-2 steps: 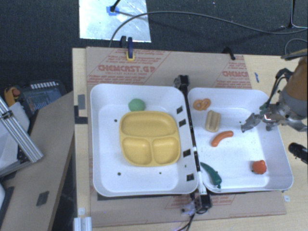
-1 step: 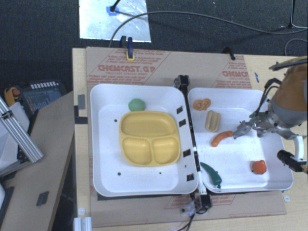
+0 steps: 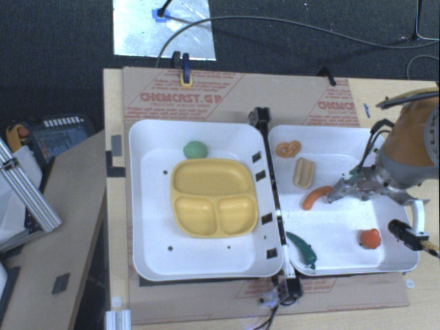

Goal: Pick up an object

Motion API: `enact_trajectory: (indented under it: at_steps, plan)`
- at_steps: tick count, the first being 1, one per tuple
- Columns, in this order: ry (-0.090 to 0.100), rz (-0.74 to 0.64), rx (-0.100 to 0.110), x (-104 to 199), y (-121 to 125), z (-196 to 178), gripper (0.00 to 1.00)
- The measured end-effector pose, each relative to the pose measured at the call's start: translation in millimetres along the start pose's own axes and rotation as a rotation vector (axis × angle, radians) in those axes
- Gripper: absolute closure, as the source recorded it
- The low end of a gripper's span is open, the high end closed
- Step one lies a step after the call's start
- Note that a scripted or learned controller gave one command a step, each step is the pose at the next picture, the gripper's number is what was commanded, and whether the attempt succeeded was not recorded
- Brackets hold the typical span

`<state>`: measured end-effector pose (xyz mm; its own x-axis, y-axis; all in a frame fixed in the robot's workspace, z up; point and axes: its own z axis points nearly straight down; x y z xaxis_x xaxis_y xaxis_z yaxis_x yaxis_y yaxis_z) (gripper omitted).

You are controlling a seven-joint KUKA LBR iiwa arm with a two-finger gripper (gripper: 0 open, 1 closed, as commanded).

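Two white bins sit side by side on the bench, and in the right bin [image 3: 344, 137] the gripper [image 3: 337, 192] — grasp state impossible to tell — sits just right of the orange sausage [image 3: 316, 197], whose long axis slants up toward it.

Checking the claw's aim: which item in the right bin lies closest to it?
The orange sausage, just off the claw tip. The pretzel, tan bread piece, green item and red-orange ball lie farther away.

On the worktop [image 3: 227, 88], the left bin [image 3: 148, 205] holds a divided tray [image 3: 213, 198] at centre with a ball [image 3: 195, 149] just above it. The right bin [image 3: 344, 253] holds a pretzel [image 3: 289, 148] upper left, a bun [image 3: 304, 172] below it, a sausage [image 3: 316, 197] lower, a tomato [image 3: 370, 238] lower right.
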<state>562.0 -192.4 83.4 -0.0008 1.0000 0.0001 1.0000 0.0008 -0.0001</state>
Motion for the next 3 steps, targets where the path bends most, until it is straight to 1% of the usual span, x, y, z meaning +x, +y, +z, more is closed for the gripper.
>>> enact_trajectory:
  at_steps: [1, 2, 3]
  plan:
    - [-0.001, 0.0, -0.004, -0.5, 1.1, -12.2, 1.0]
    - [-0.002, 0.002, -0.005, -9.0, 0.4, -59.6, 1.0]
    - [-0.003, -0.003, -0.007, -10.6, 6.8, -122.9, 1.0]
